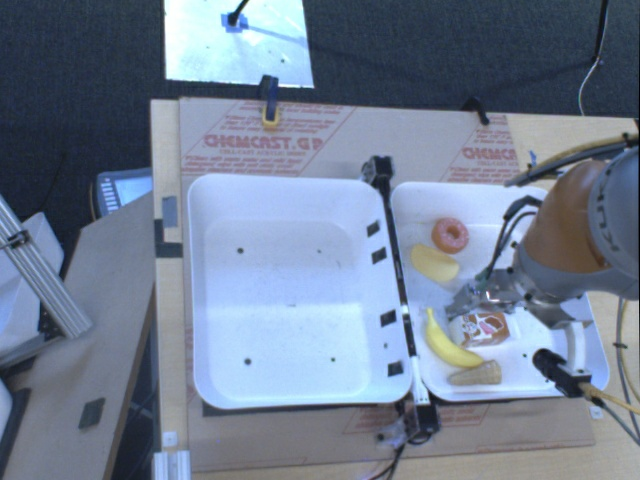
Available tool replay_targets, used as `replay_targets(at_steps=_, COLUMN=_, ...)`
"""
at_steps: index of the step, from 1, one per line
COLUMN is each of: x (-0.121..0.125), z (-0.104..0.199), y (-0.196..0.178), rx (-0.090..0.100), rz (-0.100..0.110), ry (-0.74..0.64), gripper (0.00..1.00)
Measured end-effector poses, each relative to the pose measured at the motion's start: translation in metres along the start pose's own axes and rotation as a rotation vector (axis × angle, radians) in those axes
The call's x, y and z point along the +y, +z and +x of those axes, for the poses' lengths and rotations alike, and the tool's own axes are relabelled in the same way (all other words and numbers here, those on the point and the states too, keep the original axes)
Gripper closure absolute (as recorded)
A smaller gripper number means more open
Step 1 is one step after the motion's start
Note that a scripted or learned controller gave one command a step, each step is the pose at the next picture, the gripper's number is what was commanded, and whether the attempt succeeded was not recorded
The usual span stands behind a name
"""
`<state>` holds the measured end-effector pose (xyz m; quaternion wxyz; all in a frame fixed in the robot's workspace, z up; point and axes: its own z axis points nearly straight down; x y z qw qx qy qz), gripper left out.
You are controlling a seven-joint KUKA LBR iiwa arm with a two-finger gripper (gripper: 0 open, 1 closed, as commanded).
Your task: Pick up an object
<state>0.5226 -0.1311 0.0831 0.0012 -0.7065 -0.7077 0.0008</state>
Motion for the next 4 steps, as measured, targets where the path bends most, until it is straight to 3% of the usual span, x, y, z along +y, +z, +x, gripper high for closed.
replay_targets(at_steps=1, x=0.001, z=-0.08, y=-0.045, rx=-0.006, rz=-0.005, ry=0.007, gripper=0.0)
replay_targets(at_steps=2, x=0.001, z=-0.074, y=-0.052, rx=-0.001, rz=-0.001, ry=-0.001, gripper=1.0)
replay_targets(at_steps=3, x=-0.038, z=-0.075, y=0.001, rx=0.0, rz=-0.001, ry=0.004, gripper=1.0)
replay_targets(at_steps=4, x=-0.035, z=-0.076, y=-0.218, rx=-0.007, rz=-0.018, ry=-0.004, gripper=1.0)
